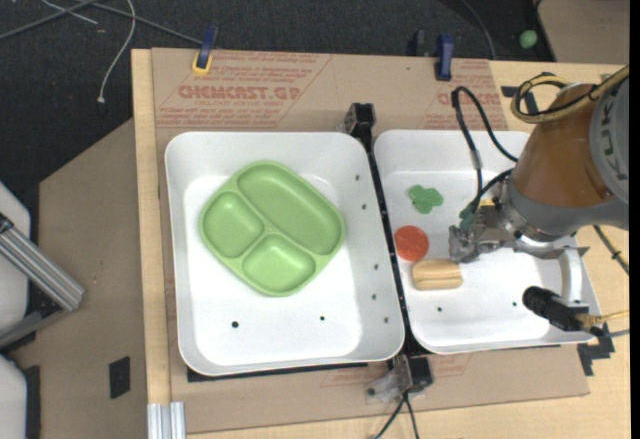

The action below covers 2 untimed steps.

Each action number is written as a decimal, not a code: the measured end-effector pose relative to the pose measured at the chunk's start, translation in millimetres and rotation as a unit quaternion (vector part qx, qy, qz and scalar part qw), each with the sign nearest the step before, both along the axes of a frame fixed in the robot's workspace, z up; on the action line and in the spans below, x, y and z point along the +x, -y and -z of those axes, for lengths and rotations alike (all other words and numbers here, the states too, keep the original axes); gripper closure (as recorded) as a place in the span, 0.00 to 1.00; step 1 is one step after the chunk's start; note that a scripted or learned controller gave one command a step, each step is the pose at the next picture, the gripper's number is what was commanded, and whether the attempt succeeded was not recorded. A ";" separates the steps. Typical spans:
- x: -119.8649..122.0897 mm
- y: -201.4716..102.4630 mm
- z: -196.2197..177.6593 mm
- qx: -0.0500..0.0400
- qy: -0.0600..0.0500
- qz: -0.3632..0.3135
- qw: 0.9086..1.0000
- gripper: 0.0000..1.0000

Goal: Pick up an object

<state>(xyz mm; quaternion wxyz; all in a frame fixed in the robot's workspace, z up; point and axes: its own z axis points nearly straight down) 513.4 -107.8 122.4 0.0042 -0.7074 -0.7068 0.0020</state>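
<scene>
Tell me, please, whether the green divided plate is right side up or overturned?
Right side up: the green divided plate in the left bin shows three hollow compartments facing up.

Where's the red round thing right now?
The red object lies in the right bin, near its left wall, below the green piece and just above the tan block.

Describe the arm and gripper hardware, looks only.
Arm: bulky rounded link with a broad orange band, grey segments above and below it. Black cables loop along it. Gripper: small dark grey metal assembly, compact and blocky.
</scene>
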 end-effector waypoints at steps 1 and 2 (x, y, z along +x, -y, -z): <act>-0.8 -0.6 39.9 0.000 0.001 0.000 1.000 0.00; 0.5 -0.6 26.8 0.000 0.004 0.001 1.000 1.00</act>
